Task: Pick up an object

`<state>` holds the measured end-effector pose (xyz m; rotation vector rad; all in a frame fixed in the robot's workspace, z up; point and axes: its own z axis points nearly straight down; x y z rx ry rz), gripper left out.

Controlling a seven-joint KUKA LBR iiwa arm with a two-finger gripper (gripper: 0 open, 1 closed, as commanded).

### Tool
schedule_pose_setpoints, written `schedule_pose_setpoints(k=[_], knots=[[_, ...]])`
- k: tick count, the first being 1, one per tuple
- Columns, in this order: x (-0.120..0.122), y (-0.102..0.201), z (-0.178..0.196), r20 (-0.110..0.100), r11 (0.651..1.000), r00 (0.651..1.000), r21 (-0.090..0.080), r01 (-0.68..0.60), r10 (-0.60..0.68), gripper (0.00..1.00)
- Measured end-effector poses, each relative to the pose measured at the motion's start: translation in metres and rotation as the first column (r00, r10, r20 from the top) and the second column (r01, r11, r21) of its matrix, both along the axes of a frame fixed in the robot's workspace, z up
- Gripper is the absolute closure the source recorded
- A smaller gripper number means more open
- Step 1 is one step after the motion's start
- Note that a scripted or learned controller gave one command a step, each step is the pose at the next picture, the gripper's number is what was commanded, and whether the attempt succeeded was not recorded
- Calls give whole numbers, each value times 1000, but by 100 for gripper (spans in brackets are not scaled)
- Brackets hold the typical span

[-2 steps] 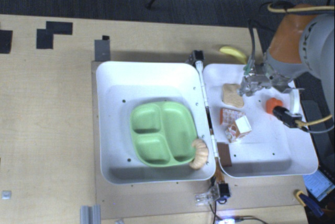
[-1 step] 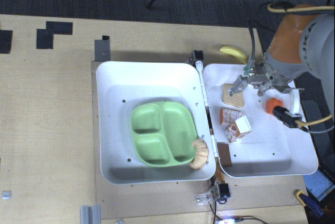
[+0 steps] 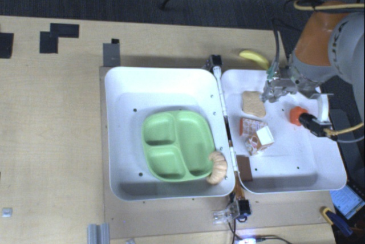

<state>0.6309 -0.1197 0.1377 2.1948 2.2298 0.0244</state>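
Note:
In the right bin point(image 3: 296, 171), a tan slice of bread point(image 3: 253, 104) lies near the back left. Just in front of it is a small brown and white carton point(image 3: 255, 135), tipped on its side. A small orange-red object point(image 3: 296, 116) rests toward the bin's right side. My gripper point(image 3: 274, 90) hangs over the back of this bin, just right of the bread slice and left of the orange-red object. Nothing shows between its tips.
The left bin point(image 3: 122, 123) holds a green divided plate point(image 3: 175, 145) with a croissant point(image 3: 217, 167) against its front right corner. A yellow banana point(image 3: 254, 57) lies at the right bin's back rim. A black cable and clips run along the seam between the bins.

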Motion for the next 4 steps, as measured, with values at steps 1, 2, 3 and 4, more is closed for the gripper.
schedule_pose_setpoints(k=[1,2,3,4], knots=[[0,0,0,-1,1000,1000,0,0,0,0],[-42,34,-52,-14,1000,1000,-3,12,-12,0],[-41,35,-41,-11,1000,1000,-2,10,-10,100],[39,122,48,-14,1000,1000,0,10,-10,100]])
